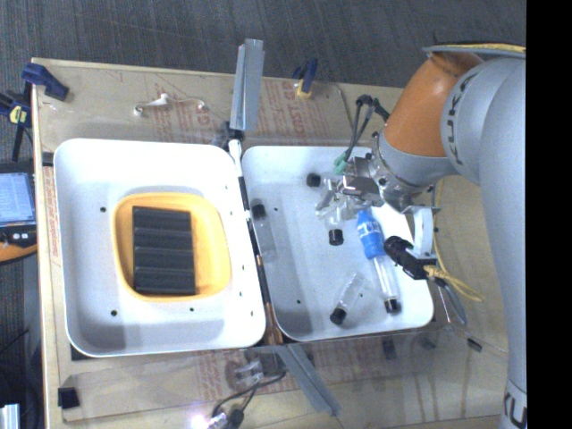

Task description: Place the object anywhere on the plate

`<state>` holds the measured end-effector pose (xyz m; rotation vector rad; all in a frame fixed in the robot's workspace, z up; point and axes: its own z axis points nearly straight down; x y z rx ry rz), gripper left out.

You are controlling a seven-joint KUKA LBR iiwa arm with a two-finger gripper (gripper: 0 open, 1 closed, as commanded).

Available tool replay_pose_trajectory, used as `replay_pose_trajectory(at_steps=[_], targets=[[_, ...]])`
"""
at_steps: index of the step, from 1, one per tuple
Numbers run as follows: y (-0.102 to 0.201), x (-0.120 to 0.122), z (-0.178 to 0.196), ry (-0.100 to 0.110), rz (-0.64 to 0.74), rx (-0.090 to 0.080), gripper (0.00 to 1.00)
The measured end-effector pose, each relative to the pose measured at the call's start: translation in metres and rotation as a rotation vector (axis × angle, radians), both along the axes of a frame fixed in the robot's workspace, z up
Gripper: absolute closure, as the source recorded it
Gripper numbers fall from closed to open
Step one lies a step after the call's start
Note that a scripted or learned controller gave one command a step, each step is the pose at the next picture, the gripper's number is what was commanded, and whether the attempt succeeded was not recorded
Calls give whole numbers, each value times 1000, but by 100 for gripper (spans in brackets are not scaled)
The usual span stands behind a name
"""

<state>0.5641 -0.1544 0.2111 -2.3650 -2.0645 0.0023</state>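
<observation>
Jaws (344, 195) at right bin's (295, 315) twelve o'clock, grip state we cannot tell | risk: bottle (368, 236) slips, missing yellow plate (214, 248) at nine o'clock.

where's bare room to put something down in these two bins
In the left bin, bare white floor rings the yellow plate, which carries a dark ridged block. In the right bin, the strip along the divider is mostly free. Its right half is crowded: gripper, blue-labelled tube, clear vials.
</observation>
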Motion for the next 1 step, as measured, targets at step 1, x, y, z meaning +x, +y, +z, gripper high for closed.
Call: replay_pose_trajectory(at_steps=[1], targets=[[0, 0, 0, 0, 0, 0, 0]])
